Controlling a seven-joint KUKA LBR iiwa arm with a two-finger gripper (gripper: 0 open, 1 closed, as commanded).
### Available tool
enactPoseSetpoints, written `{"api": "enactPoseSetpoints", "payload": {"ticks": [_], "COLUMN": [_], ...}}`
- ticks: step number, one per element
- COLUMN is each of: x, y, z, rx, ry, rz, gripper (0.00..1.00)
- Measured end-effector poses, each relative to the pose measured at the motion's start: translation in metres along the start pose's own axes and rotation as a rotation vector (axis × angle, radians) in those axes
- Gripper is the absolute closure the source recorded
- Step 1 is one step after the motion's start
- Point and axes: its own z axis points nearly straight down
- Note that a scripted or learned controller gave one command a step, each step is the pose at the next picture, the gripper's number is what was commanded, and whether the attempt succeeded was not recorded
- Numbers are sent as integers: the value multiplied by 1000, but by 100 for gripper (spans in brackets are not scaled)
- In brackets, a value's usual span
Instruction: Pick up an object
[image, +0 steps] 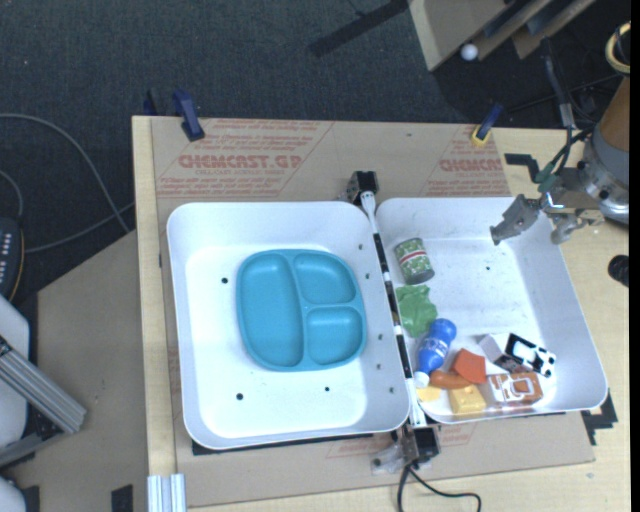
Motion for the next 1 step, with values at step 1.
{"api": "enactPoseSetpoints", "payload": {"ticks": [1], "x": [46], "y": [-21], "z": [87], "rx": [2], "ry": [1], "rz": [-1], "gripper": [0]}}
